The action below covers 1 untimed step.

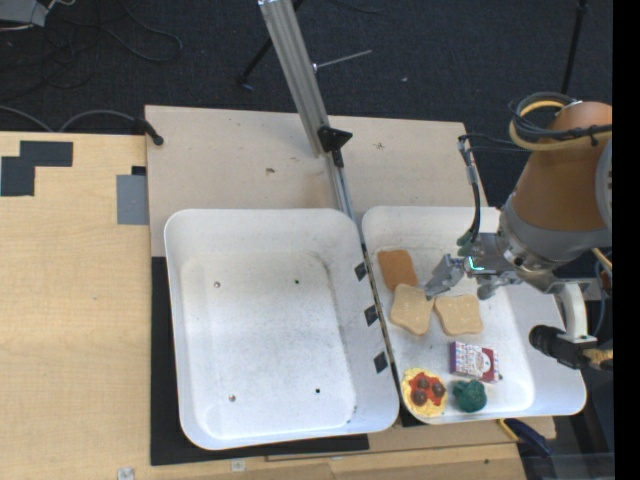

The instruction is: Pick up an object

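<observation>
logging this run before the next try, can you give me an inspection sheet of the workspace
surface: two white bins side by side, left bin, right bin, on a wooden bench
job's things: right bin holds an orange slab, two bread slices, a small packet, a pizza toy, a green lump
clutter: nothing seen
grippers: gripper hangs above the bread slices
cables: hose loop on the arm
surroundings: dark carpet, metal rail
</observation>
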Tool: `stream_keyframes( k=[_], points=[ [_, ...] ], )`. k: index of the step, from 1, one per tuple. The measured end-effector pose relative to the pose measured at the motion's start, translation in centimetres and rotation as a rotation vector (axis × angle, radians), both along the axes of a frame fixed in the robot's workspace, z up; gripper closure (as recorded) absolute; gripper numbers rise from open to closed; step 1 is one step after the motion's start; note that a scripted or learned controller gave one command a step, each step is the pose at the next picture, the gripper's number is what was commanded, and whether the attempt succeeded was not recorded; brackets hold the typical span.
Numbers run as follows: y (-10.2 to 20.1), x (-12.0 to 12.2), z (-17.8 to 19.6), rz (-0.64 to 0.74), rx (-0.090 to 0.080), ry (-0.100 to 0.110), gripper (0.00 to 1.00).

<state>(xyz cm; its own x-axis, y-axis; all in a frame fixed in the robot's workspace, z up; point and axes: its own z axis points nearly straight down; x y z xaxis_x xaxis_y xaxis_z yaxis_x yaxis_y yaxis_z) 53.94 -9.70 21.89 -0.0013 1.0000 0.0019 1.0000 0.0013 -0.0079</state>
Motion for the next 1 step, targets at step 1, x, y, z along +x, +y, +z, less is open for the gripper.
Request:
stream_keyframes(
  k=[1],
  points=[
    [-0.18, 0.06, 0.19, -0.004, -0.001, -0.005, 0.0]
  ],
)
